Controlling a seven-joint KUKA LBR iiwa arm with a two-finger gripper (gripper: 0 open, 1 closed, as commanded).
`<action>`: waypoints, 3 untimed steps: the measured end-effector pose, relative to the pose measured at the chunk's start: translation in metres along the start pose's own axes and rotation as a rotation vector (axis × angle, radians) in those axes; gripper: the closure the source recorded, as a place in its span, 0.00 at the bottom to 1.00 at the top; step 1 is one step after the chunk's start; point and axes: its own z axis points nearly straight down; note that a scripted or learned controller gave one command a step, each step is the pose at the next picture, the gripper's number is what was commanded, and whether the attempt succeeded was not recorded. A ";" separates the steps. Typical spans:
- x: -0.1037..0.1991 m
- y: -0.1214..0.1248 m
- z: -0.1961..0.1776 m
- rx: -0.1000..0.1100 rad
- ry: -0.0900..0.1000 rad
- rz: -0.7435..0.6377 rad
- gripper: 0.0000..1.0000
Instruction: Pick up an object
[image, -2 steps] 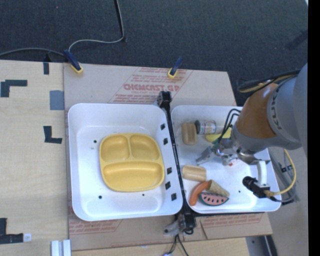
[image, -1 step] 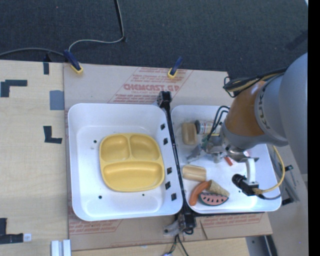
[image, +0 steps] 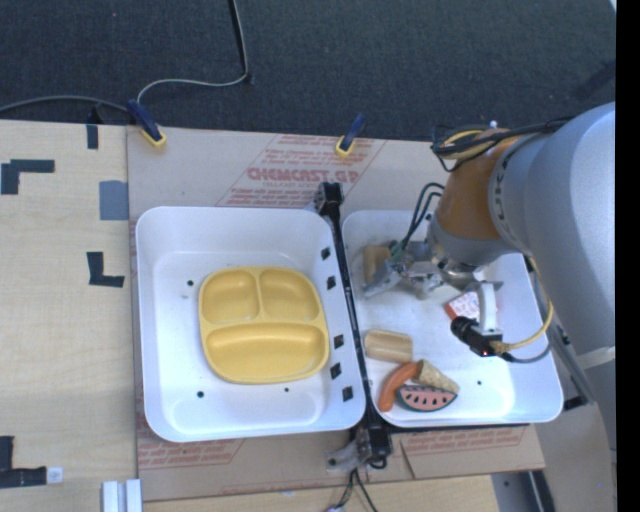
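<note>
A light wooden bench (image: 60, 330) with black tape marks (image: 100, 268) bears a cardboard sheet (image: 290, 172) printed in red and held by two yellow clamps (image: 148, 128), while behind it lies dark carpet (image: 330, 50) crossed by a thin cable (image: 200, 80).

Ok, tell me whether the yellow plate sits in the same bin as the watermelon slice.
No: the yellow plate lies in the left bin, while the watermelon slice lies in the right bin.
</note>
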 end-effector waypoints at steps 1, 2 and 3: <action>0.000 0.000 -0.009 0.002 0.000 0.000 1.00; 0.000 0.000 -0.009 0.001 0.000 0.000 0.00; 0.001 0.000 -0.019 0.002 0.002 -0.001 1.00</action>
